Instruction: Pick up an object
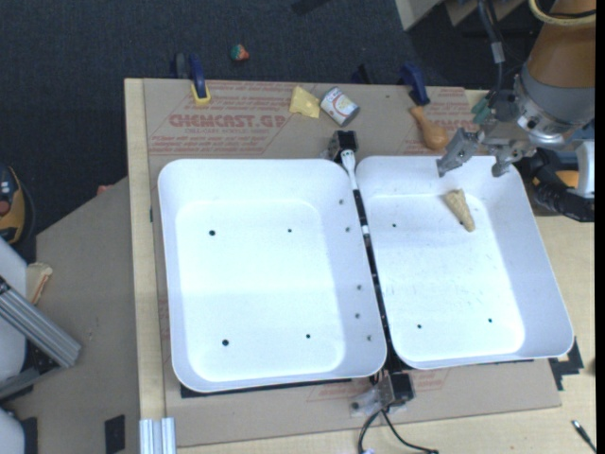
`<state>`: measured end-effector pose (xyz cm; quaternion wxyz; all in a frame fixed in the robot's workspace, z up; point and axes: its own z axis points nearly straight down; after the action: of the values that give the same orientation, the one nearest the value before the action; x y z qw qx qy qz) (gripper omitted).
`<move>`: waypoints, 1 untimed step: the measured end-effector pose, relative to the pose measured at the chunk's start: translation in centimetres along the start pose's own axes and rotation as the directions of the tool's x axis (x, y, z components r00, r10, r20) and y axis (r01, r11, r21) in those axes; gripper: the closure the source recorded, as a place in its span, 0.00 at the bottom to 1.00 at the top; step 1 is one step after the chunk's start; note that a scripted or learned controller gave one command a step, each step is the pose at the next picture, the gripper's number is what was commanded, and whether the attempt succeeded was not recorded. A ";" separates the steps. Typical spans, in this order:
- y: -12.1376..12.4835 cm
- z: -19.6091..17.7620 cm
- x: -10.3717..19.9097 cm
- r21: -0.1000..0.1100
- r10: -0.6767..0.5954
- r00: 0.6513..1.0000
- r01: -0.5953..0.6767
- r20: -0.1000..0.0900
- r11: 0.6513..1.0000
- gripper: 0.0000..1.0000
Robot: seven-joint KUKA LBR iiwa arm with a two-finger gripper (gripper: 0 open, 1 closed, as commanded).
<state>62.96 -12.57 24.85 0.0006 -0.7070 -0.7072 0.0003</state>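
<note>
Nearest the camera, a tangle of cables [383, 414] lies at the bench's front edge, below the gap between the two bins. Above it sit two shallow white bins side by side on a brown cardboard sheet [236, 121] printed with red lettering. The left bin [180, 253] shows four small dark dots on its floor. The right bin [529, 291] holds one thing: a small tan cone-shaped object [460, 208], lying on its side in the far half of the bin, well apart from the walls. A black strip with white fasteners [364, 244] runs along the seam between the bins.

Over the far rim of the right bin, just beyond the cone-shaped object and not touching it, hangs the gripper [477, 160]; its two fingers are spread apart with nothing between them. The grey wrist and orange band of the arm [562, 55] rise behind it at the right.

Farther back, on the cardboard beyond the bins, lie a yellow wedge [304, 103], a small white box [339, 106] just beside it, and an orange-tan piece [430, 128] near the right bin's far corner. Two blue clamps [197, 74] grip the cardboard's far edge. On the dark carpet [113, 26] beyond rests a small multicoloured ball [240, 53].
</note>
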 end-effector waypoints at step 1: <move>-1.2 13.7 3.6 0.015 -0.002 1.000 0.002 -0.004 1.000 0.00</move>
<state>61.72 -8.97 11.12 0.0073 -0.7062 -0.7080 0.0041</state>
